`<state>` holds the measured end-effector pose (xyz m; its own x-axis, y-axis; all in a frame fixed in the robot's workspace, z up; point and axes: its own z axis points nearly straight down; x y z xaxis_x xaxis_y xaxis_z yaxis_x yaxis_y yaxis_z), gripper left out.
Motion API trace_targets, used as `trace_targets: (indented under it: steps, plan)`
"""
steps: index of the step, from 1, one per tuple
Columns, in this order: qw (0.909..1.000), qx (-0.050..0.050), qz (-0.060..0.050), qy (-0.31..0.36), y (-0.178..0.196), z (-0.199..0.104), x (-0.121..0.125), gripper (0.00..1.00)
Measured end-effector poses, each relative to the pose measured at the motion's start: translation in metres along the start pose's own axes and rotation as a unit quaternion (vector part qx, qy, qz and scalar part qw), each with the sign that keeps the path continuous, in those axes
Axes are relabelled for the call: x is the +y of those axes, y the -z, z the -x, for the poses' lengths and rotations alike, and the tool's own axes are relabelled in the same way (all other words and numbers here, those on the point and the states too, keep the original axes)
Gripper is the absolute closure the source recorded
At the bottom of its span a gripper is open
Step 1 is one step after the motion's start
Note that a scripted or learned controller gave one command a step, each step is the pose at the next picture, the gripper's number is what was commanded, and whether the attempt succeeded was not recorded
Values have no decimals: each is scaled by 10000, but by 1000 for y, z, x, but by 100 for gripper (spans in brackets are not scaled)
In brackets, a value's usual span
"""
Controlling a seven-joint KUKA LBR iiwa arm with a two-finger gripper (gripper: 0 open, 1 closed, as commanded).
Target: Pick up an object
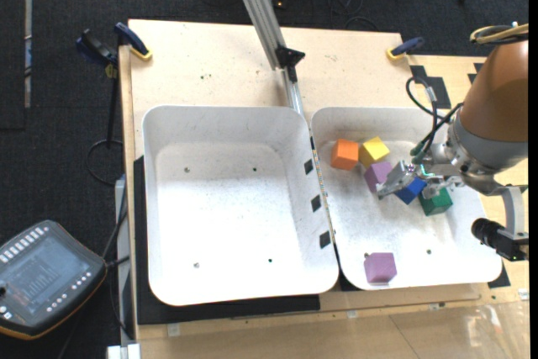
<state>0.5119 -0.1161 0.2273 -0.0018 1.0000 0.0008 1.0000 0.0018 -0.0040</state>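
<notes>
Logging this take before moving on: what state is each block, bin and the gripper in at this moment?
orange block: resting in right bin, beside yellow.
yellow block: resting, next to orange.
purple block by the gripper: resting, gripper against it.
blue block: partly hidden under gripper.
green block: resting beside blue.
lone purple block: apart, near front edge.
gripper: low among the blocks.
right bin: holds all blocks.

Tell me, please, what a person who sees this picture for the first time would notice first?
Probably the cluster of bright blocks in the right bin: an orange block, a yellow block, a purple one, a blue one and a green one, packed closely together. The gripper reaches into this cluster from the right. One more purple block lies apart, near the front edge of the same bin.
</notes>
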Motion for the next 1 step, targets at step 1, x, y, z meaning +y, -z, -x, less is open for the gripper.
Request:
trace_targets:
  steps: [1]
  plan:
    - [10000, -4, 20, -11, 1, 0, 1, 0]
